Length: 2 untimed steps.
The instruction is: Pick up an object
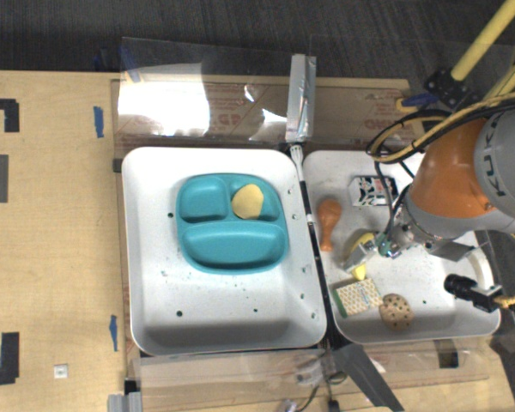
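Observation:
My gripper (383, 245) hangs low over the middle of the right bin (429, 312), under the orange wrist band. Right beside its tip on the left lies a small yellowish-green object (358, 245); whether the gripper touches it is not clear. An orange carrot-shaped toy (328, 220) lies along the bin's left side. A beige waffle-patterned square (359, 296) and a brown round cookie (396, 309) rest near the bin's front. A black-and-white printed card (371, 190) lies at the back.
The left bin (146, 256) holds a teal divided plate (232, 223) with a yellow lemon-like object (247, 201) in its upper right compartment. A clear plastic sheet and a metal post stand behind the bins. Yellow cables run at the upper right.

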Each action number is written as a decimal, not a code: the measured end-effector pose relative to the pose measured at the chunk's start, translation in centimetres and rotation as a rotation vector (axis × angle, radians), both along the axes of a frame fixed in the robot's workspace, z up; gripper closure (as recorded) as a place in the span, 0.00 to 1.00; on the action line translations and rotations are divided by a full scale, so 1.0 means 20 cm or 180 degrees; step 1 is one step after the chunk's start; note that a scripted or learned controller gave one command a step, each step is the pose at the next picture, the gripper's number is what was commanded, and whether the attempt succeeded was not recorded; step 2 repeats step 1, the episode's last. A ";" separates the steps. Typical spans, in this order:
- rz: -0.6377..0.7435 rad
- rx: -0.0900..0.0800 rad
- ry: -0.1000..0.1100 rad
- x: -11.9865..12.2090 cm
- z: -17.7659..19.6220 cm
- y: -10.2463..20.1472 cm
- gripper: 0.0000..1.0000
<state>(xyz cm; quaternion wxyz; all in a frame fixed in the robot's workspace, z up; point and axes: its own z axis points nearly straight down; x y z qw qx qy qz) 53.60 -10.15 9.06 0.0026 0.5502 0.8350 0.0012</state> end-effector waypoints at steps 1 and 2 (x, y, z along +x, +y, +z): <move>-0.0226 0.0002 0.0009 0.03 0.03 0.01 0.00; -0.0226 0.0002 0.0009 0.03 0.03 0.01 0.00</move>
